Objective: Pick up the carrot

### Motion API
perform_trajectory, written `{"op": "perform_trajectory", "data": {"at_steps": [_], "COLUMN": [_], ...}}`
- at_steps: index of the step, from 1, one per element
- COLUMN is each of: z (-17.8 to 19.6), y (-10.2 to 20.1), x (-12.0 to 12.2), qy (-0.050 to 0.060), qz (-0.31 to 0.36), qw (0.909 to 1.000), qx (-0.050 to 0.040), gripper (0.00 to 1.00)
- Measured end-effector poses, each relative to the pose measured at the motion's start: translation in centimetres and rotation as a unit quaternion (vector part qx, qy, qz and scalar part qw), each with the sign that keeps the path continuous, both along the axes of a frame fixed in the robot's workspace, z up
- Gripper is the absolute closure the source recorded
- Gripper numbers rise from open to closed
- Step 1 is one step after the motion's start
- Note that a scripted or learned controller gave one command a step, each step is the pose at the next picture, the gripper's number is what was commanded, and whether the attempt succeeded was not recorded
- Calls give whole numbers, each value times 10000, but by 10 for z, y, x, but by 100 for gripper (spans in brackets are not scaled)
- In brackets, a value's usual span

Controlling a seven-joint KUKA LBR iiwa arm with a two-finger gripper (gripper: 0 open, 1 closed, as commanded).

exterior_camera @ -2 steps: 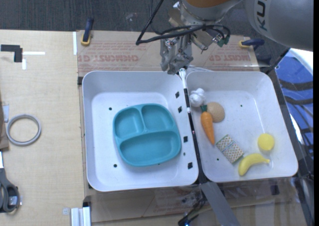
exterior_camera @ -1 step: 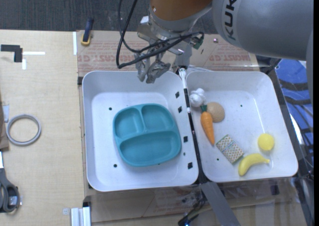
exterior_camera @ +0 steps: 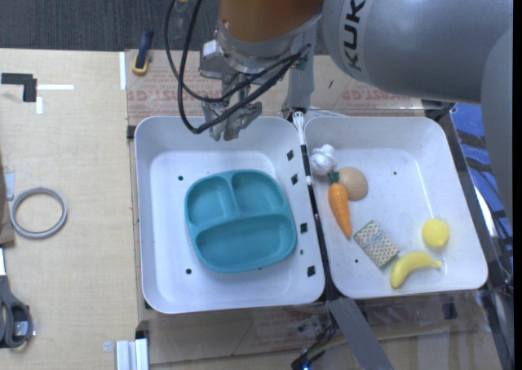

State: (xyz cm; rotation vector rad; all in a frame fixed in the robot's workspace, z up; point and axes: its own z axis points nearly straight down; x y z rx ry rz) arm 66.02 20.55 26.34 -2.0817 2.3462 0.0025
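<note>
With its fingers hanging together and empty over the left bin [exterior_camera: 155,197], the end effector [exterior_camera: 231,125] is risking nudging the egg [exterior_camera: 353,183] touching the carrot [exterior_camera: 340,209] lying in the right bin [exterior_camera: 457,197].

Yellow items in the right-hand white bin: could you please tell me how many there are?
2. A curved yellow toy banana lies near the front edge of the right white bin; a small round yellow lemon sits just behind it, toward the right wall. Nothing seems hidden.
</note>
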Motion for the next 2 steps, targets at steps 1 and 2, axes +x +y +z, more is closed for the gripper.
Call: {"op": "perform_trajectory", "data": {"at_steps": [1, 2], "z": [-6, -28], "y": [10, 23], "x": [0, -1], "qy": [-4, 1], "qz": [1711, 3185], "qw": [9853, 9479], "qx": [-2, -4], "gripper": [100, 100]}}
